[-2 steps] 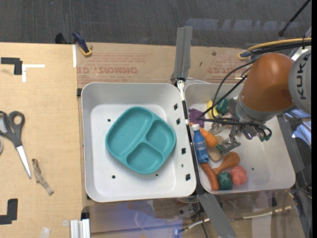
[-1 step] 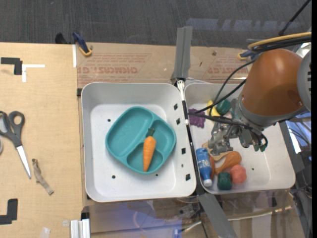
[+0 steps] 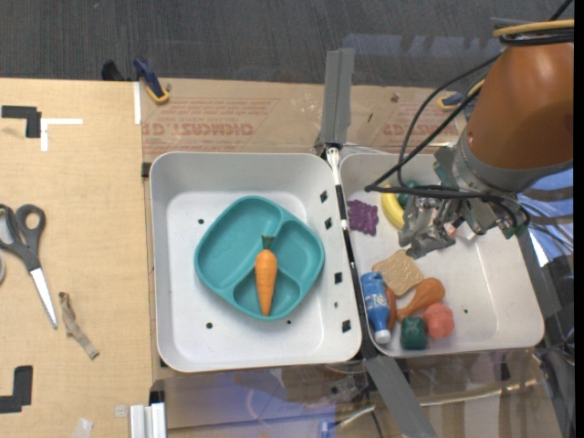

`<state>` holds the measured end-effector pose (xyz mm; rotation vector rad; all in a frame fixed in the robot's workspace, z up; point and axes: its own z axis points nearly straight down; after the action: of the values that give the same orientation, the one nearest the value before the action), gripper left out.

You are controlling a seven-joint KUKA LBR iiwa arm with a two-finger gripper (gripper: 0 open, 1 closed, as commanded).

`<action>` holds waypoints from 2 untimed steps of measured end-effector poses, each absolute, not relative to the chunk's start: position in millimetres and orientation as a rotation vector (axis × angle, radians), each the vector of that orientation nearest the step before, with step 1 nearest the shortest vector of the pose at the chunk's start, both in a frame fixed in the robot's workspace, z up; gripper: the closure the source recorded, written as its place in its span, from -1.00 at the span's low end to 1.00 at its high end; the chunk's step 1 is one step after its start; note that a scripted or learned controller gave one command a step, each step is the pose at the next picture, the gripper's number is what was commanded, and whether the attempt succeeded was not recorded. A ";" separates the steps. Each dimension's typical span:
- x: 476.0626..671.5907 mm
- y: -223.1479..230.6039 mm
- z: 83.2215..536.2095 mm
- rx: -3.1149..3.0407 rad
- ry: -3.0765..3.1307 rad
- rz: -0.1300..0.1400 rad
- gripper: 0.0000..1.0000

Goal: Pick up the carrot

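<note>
The grey arm [image 3: 525, 108], its orange band prominent, reached in from the right and hung over the right-hand bin [image 3: 493, 322], its gripper [image 3: 427, 231] poised above that bin's upper middle; cables and glare made it impossible to tell whether the claw was spread or pressed together. The left-hand bin [image 3: 173, 272] held a teal divided plate [image 3: 228, 245], and the carrot [image 3: 265, 281] lay in the plate's lower compartment, green stem pointing away from the camera, well apart from the gripper. In the right-hand bin sat a cluster of toy food: a slice of bread [image 3: 399, 269], a blue bottle [image 3: 375, 304], a banana [image 3: 392, 210] and purple grapes [image 3: 363, 216]. Scissors [image 3: 27, 245] rested on the bench to the left.
</note>
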<state>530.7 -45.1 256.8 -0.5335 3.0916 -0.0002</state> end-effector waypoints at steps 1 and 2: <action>504.1 -62.2 344.4 -0.607 3.078 -0.001 1.00; 512.8 -115.7 358.5 -1.229 2.886 -0.001 1.00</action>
<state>512.8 -115.7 358.5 -1.2290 2.8865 -0.0008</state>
